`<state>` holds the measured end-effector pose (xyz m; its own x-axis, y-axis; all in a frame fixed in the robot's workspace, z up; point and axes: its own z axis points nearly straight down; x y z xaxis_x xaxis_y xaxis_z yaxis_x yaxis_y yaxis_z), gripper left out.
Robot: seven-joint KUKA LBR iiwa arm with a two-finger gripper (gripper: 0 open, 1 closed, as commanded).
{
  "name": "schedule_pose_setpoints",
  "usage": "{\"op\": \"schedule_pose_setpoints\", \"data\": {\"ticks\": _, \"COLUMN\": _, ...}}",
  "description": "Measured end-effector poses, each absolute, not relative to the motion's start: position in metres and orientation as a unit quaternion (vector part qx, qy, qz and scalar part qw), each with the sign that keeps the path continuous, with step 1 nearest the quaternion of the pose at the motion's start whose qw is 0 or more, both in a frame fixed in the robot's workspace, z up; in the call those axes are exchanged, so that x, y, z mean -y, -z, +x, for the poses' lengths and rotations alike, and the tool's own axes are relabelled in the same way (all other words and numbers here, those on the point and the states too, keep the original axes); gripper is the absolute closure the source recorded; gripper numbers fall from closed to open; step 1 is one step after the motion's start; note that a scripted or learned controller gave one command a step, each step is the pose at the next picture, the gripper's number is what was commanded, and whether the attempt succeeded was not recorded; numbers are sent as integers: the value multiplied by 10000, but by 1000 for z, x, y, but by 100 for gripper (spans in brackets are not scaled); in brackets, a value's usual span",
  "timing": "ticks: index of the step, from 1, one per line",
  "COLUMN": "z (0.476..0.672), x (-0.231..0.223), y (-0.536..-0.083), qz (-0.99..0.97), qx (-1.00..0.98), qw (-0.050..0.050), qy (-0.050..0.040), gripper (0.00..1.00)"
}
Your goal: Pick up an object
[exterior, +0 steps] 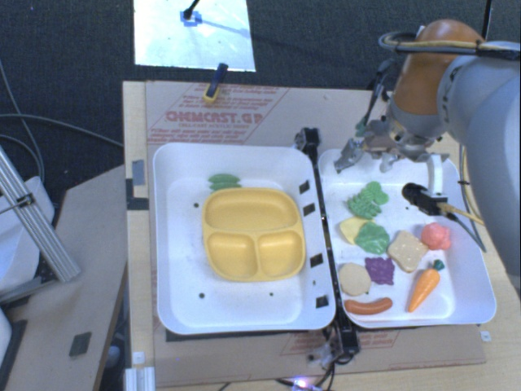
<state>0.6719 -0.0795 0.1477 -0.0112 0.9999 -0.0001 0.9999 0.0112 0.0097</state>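
yellow tray [252, 233], orange carrot [423, 287], purple grapes [379, 270], white bins [175, 218]

Bench [98, 218] — two white bins [175, 300] side by side on printed cardboard [228, 112].

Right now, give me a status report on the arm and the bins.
Gripper over right bin, far end, holding nothing. Toy food untouched: carrot, sausage, bread. Yellow tray in left bin.

The grey arm [480, 96] reaches in from the right, its orange band [431, 63] above the wrist. The gripper [368, 155] points down, fingers spread apart.
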Motion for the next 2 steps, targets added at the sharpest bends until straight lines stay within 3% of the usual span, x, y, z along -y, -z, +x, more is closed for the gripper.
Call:
{"op": "schedule_pose_setpoints", "data": {"ticks": 1, "z": 625, "x": 106, "y": -81, "qz": 7075, "qx": -7067, "qw": -18, "qy": 17, "gripper": 0}}
{"op": "schedule_pose_setpoints", "data": {"ticks": 2, "z": 557, "x": 109, "y": -84, "qz": 7077, "qx": -7065, "qw": -15, "qy": 9, "gripper": 0}}
